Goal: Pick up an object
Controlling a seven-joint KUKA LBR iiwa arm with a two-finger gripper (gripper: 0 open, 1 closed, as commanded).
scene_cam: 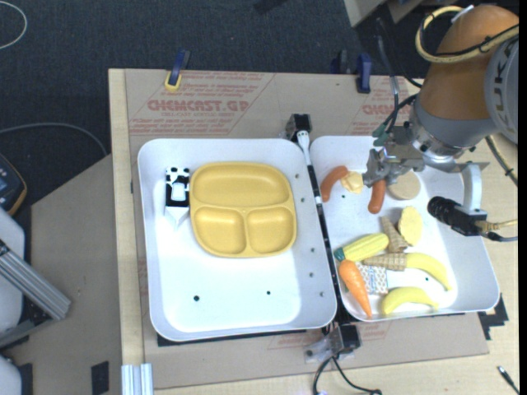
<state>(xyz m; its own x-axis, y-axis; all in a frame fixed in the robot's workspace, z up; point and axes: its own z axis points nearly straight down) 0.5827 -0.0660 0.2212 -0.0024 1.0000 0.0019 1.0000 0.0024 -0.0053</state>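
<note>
the claw (381,169), whose opening i cannot tell, hangs in the upper part of the right bin (486,257), and the red sausage (378,196) lies just below it, long axis nearly top-to-bottom

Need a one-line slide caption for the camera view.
Arm's gripper low over the right bin of toy food, near a sausage; yellow divided tray in the left bin.

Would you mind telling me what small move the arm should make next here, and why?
Probably a short straight descent: the gripper hangs over the right bin, just above the upper end of a toy hot dog sausage, with nothing seen between its fingers. A yellow piece lies close, so stay centred.
</note>
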